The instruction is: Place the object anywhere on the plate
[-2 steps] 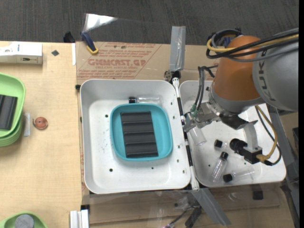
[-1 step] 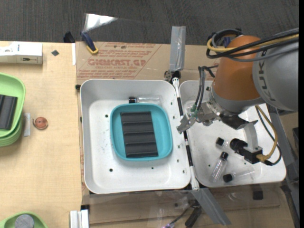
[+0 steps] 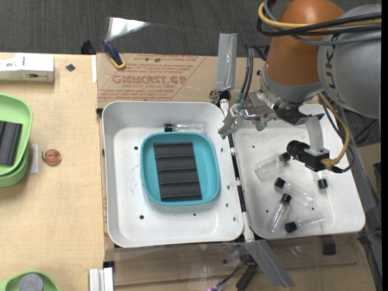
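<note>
The grey arm with its orange band reaches in from the right and bends down over the right bin, its end effector hanging by the rim shared with the left bin; whether it is spread or pressed together cannot be told. The teal plate lies mid left bin, carrying a black ribbed insert, white floor bare around it. Small clear vials with black caps lie scattered in the right bin. The wooden tabletop extends left.
</note>
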`<action>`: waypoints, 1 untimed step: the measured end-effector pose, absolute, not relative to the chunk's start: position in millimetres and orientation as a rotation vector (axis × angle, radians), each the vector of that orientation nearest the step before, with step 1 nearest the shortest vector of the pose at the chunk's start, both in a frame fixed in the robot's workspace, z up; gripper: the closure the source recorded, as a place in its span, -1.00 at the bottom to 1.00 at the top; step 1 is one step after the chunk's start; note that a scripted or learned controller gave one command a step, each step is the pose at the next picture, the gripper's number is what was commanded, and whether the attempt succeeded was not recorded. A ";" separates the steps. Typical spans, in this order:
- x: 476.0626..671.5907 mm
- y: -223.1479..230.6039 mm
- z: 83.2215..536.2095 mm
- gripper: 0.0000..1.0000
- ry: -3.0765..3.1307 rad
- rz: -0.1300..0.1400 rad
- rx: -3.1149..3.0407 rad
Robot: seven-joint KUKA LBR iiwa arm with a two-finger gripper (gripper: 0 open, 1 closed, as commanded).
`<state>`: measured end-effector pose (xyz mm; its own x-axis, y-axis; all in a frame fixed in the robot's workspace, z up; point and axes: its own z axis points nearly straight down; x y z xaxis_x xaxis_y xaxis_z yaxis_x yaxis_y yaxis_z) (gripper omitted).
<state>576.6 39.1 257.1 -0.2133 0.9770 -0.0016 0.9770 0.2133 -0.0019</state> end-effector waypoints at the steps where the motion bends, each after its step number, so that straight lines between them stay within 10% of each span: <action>1: 576.9 38.2 264.9 1.00 2.449 -0.008 1.969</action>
